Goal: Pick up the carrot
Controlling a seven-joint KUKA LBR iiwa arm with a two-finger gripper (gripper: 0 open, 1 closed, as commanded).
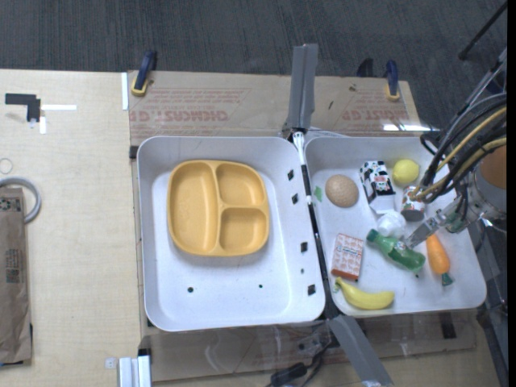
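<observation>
The carrot [438, 256], orange with a small green tip at its lower end, lies near the right wall of the right bin [463, 297]. It points from upper left to lower right. My gripper [421, 234] reaches in from the right and hangs just left of the carrot's upper end, between it and a green bottle [397, 250]. Nothing visibly lifts the carrot, which rests on the bin floor.
Also in the right bin are a banana [364, 296], a small orange-and-white box [348, 255], a brown egg-shaped item [342, 190], a black-and-white carton [376, 178] and a lemon [405, 171]. The left bin [161, 297] holds a yellow divided plate [218, 208].
</observation>
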